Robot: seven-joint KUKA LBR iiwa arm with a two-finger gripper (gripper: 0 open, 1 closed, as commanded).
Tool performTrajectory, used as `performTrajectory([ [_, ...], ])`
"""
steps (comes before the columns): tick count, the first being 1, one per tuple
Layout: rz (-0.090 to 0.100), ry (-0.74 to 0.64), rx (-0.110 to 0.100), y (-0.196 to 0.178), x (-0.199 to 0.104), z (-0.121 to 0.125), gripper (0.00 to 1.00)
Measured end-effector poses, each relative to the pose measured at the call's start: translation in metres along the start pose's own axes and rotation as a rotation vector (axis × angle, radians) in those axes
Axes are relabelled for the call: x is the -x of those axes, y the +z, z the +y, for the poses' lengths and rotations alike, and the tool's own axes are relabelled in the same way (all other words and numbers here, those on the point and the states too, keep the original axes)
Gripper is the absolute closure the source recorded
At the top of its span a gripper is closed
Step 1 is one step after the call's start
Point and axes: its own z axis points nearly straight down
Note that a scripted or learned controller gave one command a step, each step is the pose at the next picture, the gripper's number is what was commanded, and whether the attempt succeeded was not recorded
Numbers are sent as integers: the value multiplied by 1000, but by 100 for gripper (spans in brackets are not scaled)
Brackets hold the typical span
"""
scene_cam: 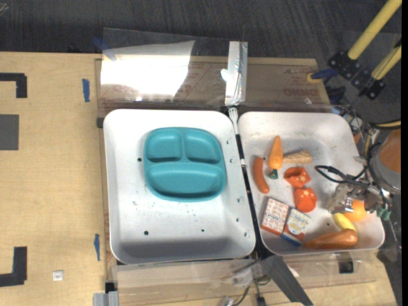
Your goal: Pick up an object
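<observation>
- Lowest in the right bin (331,121), along its bottom edge, lies a long orange carrot-like toy (331,238); left of it sit two small printed cartons (285,220)
- Just above the carrot toy, at the bin's lower right, the gripper (347,203) hangs over a small yellow toy (345,220) and an orange one (357,210); whether it is apart or together, I cannot tell
- Mid-bin: a red pepper-like toy (305,199), a red sausage shape (260,174), an upright orange carrot (275,153) and a tan bread-like piece (298,157)
- The left bin (121,171) holds a teal divided plate (185,162)
- Judged step: closing in on the yellow or orange toy, nothing lifted yet; next, a firm close and a straight lift clear of the bin wall
</observation>
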Motion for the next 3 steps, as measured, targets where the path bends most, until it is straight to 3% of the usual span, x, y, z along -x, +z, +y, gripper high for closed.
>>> performTrajectory([
  [1, -1, -27, 0, -186, 52, 18, 100],
  [2, 10, -26, 0, -180, 50, 18, 0],
  [3, 22, 30, -1, -35, 2, 13, 0],
])
